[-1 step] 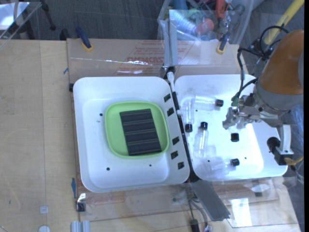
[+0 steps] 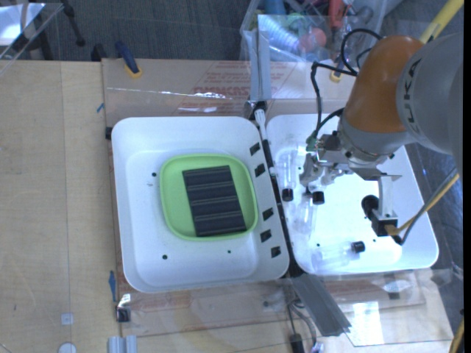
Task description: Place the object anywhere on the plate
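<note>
One black block (image 2: pixel 213 200) lies flat on the green plate (image 2: pixel 171 197). The block is a rectangle with long ridges across its top, like little steps. The plate is a smooth square with round corners. It sits in the left white bin (image 2: pixel 140 259), well away from the jaws, on their far side of the wall between the bins. The jaws hang low over the right white bin (image 2: pixel 419 248), close to that wall. I cannot tell if the jaws are open or closed, and nothing can be seen between them. A small black knob (image 2: pixel 358 247) lies on the shiny bin floor, nearer the front edge than the jaws. Above the jaws the arm has a smooth round orange band (image 2: pixel 383 72). Both bins rest on a pale wooden tabletop (image 2: pixel 51 197).
</note>
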You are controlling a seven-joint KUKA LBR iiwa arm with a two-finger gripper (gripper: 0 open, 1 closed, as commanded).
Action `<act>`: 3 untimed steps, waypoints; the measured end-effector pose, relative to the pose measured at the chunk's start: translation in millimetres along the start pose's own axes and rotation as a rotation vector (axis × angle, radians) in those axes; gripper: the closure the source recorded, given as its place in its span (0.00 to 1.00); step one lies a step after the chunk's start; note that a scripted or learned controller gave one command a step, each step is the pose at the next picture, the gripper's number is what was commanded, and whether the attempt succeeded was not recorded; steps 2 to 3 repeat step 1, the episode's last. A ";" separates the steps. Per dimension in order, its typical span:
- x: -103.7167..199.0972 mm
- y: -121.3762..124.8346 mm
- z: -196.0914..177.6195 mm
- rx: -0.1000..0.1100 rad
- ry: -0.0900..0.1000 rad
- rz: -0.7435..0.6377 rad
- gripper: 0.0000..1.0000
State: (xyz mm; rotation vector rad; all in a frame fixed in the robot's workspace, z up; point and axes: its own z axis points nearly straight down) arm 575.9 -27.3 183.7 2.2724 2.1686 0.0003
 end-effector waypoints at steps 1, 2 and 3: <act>0.0 0.1 -0.2 0.000 0.000 0.000 0.00; 0.0 0.1 -0.2 0.000 0.000 0.000 0.00; 0.0 0.1 -0.2 0.000 0.000 0.000 0.00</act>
